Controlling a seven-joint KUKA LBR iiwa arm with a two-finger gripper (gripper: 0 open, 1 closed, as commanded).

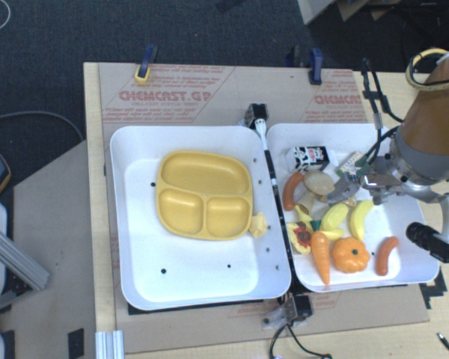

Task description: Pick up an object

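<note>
i read "chemcast" in red on the brown board (172, 94) behind both bins. the gripper (349, 186) sits low in the right bin (411, 268) over toy food: lemon (334, 217), banana (360, 218), carrot (321, 256). grip state: can't tell.

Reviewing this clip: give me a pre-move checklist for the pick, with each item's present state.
1. Claw is over the right bin: ok.
2. Pickable items lie within that bin, such as the carrot and the orange pumpkin: ok.
3. Something held between the claw's tips: cannot tell.
4. Items spaced apart for a clean grasp: not ok, they crowd together.
5. Yellow divided tray sits in the left bin, out of the way: ok.
</note>
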